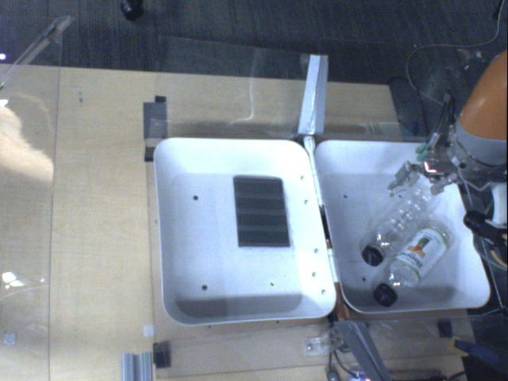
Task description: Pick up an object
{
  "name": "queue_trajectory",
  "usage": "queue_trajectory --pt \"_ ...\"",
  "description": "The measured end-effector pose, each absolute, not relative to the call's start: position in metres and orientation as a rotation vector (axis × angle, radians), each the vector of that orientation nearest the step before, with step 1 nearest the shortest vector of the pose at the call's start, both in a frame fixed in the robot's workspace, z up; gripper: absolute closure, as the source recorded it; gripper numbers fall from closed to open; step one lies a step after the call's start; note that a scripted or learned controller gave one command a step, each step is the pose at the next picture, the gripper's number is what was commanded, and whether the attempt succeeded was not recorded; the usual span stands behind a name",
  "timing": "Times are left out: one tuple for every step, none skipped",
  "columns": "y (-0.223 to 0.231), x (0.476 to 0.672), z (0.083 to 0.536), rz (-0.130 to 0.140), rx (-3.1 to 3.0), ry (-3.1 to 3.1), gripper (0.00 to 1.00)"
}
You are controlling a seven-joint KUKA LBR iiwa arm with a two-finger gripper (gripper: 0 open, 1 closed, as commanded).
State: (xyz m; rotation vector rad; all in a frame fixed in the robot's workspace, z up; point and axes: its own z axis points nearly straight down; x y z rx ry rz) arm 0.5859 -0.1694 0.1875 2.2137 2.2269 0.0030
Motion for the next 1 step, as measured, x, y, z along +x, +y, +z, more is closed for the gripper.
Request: queue_trajectory --pt "-0.1737 0.5793 0.1243 0.009 2.072 2.350 0.00"
